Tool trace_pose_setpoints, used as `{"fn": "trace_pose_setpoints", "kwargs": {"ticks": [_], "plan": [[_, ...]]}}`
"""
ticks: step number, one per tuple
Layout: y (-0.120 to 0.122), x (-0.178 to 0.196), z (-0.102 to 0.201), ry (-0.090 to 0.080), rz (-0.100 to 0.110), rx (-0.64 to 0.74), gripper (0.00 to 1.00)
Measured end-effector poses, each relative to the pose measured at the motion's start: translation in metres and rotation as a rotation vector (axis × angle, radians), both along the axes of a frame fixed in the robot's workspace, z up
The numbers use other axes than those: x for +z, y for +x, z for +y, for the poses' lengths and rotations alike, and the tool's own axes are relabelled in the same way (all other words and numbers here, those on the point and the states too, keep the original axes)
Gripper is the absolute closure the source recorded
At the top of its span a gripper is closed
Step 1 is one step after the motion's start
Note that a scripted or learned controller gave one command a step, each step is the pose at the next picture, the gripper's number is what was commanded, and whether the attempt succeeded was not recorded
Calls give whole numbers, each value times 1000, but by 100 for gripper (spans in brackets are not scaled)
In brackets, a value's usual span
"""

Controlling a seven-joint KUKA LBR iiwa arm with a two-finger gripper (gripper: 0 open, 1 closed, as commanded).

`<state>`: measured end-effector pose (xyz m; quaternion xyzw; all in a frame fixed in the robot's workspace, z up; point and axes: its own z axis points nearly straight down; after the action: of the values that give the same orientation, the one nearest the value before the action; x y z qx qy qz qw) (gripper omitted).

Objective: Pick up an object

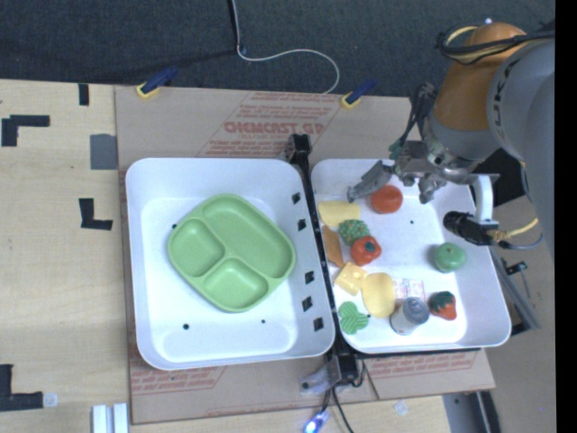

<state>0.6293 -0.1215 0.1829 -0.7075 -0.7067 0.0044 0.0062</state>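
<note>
My gripper (395,189) hangs over the back of the right bin (478,332), open. Its two grey fingers stand spread apart, one on each side of a small red tomato (388,200), and neither visibly touches it. The tomato rests on the bin floor. Just to its left lie a yellow piece (333,213) and a small broccoli (353,230), with a second red vegetable (365,251) in front of them. The grey arm with its orange band (469,79) reaches in from the upper right.
The left bin (149,332) holds a green divided plate (233,253). The right bin also has a green apple (448,257), a lemon (380,293), a yellow wedge (349,278), an orange piece (332,247), a grey can (412,315), a strawberry (443,306) and another broccoli (352,317).
</note>
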Motion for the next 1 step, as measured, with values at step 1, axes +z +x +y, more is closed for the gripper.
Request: {"fn": "trace_pose_setpoints", "kwargs": {"ticks": [1], "plan": [[3, 8, 0, -2, -13, 3, 0]]}}
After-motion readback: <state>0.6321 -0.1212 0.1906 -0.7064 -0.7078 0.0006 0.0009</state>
